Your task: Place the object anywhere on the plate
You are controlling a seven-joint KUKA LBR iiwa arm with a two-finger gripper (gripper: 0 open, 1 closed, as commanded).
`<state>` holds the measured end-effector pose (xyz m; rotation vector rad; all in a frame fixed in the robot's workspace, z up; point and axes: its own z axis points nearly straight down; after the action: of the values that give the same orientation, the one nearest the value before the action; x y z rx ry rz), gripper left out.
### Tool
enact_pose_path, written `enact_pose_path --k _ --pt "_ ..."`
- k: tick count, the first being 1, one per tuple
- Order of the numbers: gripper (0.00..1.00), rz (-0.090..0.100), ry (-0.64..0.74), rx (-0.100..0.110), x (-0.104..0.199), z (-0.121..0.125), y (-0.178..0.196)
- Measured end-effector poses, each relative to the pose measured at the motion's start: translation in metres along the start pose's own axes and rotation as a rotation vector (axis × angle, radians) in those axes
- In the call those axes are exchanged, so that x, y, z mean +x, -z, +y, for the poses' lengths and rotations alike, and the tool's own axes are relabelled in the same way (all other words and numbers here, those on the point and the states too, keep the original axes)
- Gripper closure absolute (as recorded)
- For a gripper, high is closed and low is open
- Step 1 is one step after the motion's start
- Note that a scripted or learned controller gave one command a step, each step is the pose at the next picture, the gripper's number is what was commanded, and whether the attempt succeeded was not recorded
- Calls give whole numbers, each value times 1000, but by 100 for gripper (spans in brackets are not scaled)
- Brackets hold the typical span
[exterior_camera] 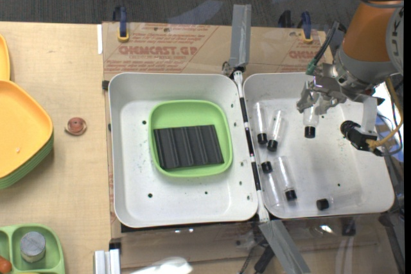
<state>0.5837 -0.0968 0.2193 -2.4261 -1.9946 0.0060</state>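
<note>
Gripper point(316, 102) over the right bin point(359, 199), fingers pinching a clear tube with a black cap point(310, 122), hanging upright above the bin floor! More capped tubes point(273, 131) lie scattered below. Over in the left bin point(122, 157), the green plate point(191, 111) carries a dark ribbed block point(188, 146)

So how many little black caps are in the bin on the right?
6 black caps in the right bin: two together near its left wall, one below the gripper, one lower left, two near the front. The arm may hide more.
</note>
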Motion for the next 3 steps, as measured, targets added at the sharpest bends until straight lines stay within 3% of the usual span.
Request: enact_pose_path --k 1,2,3 --pt "0 0 0 0 0 0 0" --pt "0 1 -10 -1 -69 1 2" --pt "100 -1 -8 1 -70 1 10"
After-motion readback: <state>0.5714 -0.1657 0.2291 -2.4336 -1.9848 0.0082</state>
